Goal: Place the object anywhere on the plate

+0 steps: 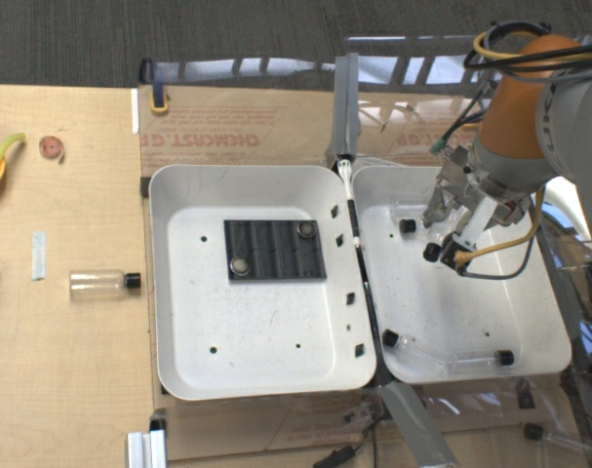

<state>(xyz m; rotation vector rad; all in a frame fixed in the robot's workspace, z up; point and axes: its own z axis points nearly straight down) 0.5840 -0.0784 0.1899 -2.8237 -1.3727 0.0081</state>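
My gripper: hangs low over the back of the right bin. I cannot tell how far open it is, and I see nothing held in it.
Task's thing: I take it to be the small black piece. It lies on the right bin's floor, just beside my gripper on the side toward the left bin, well apart from the plate.
Plate: dark, rectangular and flat, ribbed with parallel grooves. It sits on the left bin's floor toward the back, with two small round grey pieces resting on it at opposite corners.
Handling (judged): the black piece looks rigid and light, probably hard plastic or rubber. It is too small for me to tell its exact shape.
Hold (judged): across its middle, straight from above. There is little to grip, and it may skid on the slick floor.
Bins: white, smooth moulded plastic, shallow, with rounded corners.
Also in the right bin: a clear rod-like thing with dark ends, near the front wall.
Bench: pale wood grain. A clear bottle with a black cap lies on its side there.
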